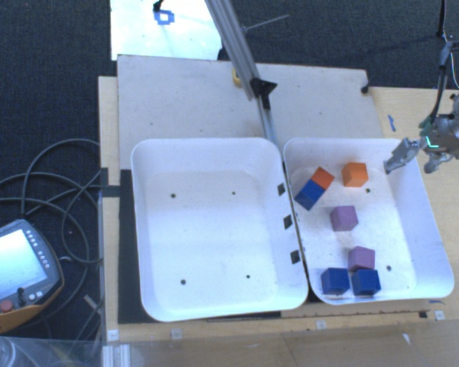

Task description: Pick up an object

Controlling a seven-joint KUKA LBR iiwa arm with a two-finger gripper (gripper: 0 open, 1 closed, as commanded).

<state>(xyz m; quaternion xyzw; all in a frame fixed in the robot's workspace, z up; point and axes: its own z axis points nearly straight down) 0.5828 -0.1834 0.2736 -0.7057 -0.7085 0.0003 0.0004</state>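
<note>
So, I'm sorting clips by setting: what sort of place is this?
Probably a robotics lab test bench: two white bins side by side, coloured blocks in the right one, a teach pendant with cables on the dark carpet, and a robot hand reaching in.

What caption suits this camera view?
Robot tool above right bin holding orange, blue and purple blocks.

Robotics lab: teach pendant (15, 274), cables (57, 174)

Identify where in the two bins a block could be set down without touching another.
The left white bin has bare floor throughout. In the right white bin, only the strip along its right wall, beside the purple cube, is free; its near-left corner is crowded.
</note>
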